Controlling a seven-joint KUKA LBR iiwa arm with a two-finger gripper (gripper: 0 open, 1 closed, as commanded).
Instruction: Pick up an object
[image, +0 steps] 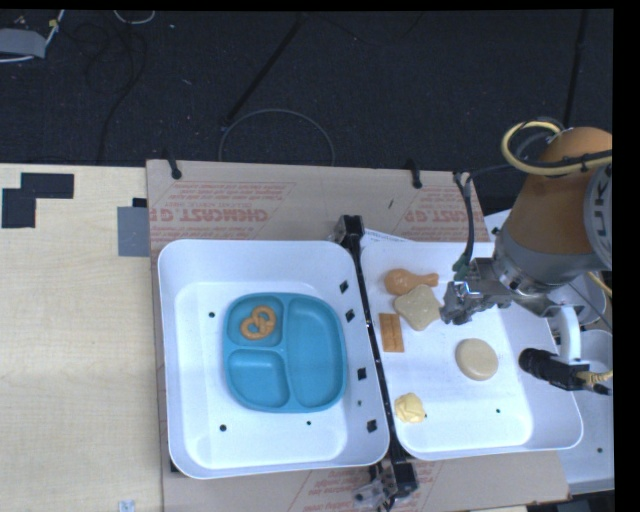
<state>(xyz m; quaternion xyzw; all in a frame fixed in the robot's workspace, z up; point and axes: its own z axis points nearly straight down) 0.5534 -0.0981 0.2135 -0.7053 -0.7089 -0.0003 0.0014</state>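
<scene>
The right bin (500, 425) holds several food toys: an orange chicken drumstick (408, 281), a pale beige square slice (418, 308), a brown cracker (391, 332) by the bin's left wall, a round cream bun (477, 359) and a small yellow piece (409, 407). My gripper (457, 302) hangs over the upper middle of this bin, just right of the beige slice and above the bun. Nothing shows between its fingers.
The left bin (200, 270) holds a blue divided tray (300, 350) with a pretzel (258, 323) in its upper left compartment. A black divider (365, 340) runs between the bins. Cardboard lies under both bins.
</scene>
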